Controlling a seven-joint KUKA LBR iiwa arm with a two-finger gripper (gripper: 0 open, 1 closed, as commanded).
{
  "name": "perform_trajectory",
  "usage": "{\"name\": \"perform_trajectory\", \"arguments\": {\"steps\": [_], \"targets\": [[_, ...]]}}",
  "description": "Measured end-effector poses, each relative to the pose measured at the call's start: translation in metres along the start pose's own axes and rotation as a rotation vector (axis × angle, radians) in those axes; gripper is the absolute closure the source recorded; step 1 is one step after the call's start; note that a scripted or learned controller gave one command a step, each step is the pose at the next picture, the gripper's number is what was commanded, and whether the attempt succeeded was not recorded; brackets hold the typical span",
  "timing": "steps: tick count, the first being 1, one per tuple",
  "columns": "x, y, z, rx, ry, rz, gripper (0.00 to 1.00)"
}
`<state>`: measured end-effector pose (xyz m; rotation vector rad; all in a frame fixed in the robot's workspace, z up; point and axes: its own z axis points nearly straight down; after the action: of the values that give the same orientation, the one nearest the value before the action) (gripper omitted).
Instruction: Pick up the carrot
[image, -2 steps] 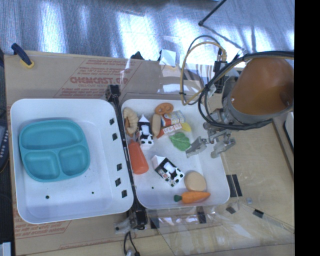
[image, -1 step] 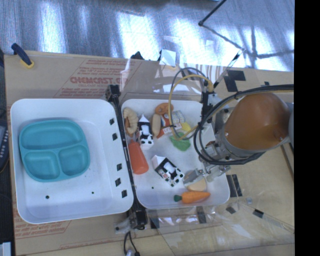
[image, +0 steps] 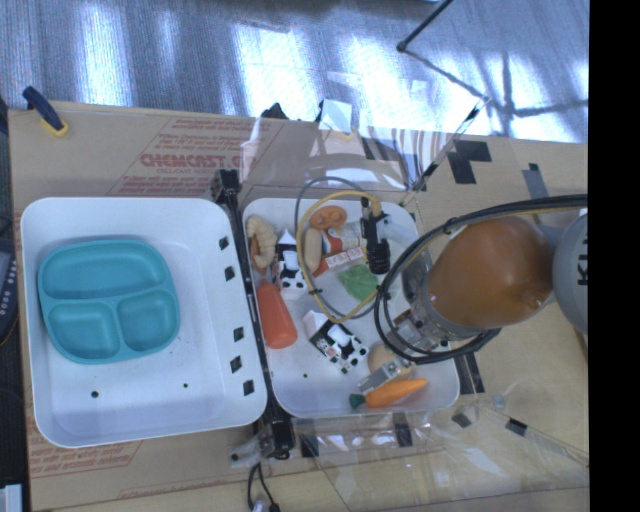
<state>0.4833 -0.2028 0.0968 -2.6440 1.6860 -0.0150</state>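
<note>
Carrot (image: 393, 392) lies at the lower right of the right bin (image: 300, 402), near its bottom wall. Gripper (image: 385, 377) sits just above it, touching or nearly so; its grasp state cannot be told. Approach step; next needs a firm closing around the carrot.

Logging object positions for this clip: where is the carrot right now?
The carrot lies in the right bin, near its front right corner, just below the gripper and right of the small black-and-white cow carton.
</note>
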Motion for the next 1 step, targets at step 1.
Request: {"name": "perform_trajectory", "arguments": {"steps": [1], "targets": [[-0.0008,-0.0035,-0.0079,0.000,-0.001,-0.006,1.00]]}}
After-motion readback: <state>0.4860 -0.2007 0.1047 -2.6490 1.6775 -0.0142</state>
